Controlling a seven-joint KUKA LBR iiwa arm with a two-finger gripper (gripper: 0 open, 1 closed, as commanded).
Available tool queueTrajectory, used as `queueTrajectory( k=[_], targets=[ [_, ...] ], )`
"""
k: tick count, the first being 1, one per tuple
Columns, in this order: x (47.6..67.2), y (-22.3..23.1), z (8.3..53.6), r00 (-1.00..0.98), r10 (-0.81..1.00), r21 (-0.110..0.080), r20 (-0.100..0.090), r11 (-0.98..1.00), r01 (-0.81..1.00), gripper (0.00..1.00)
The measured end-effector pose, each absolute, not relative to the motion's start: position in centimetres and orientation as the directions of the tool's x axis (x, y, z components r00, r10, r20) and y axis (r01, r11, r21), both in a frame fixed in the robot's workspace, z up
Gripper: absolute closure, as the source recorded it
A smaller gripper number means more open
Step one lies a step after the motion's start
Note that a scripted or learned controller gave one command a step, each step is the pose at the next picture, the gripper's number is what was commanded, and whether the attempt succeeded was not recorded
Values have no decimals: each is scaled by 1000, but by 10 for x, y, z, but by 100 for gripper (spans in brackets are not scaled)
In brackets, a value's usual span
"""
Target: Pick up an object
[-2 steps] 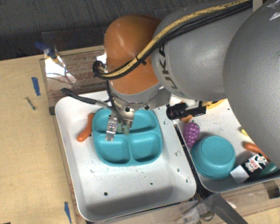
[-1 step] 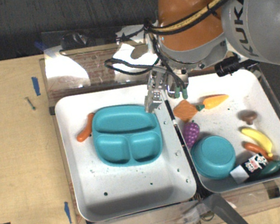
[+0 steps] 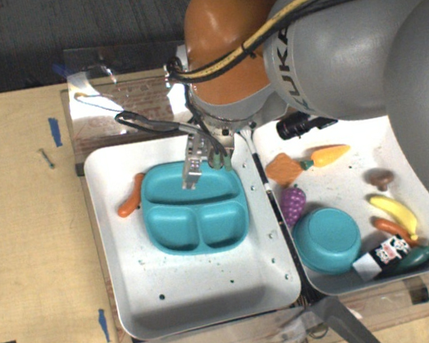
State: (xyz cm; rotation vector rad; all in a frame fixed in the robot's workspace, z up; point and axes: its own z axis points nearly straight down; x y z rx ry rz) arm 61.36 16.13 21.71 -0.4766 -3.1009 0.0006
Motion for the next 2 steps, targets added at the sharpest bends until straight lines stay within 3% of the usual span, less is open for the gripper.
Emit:
queueTrajectory(
  k=[1, 2],
  targets=[
    [658, 217, 237, -921, 389, 5, -5, 921, 389, 100],
    [593, 226, 179, -758, 652, -1, 2, 758, 652, 100]
  ],
)
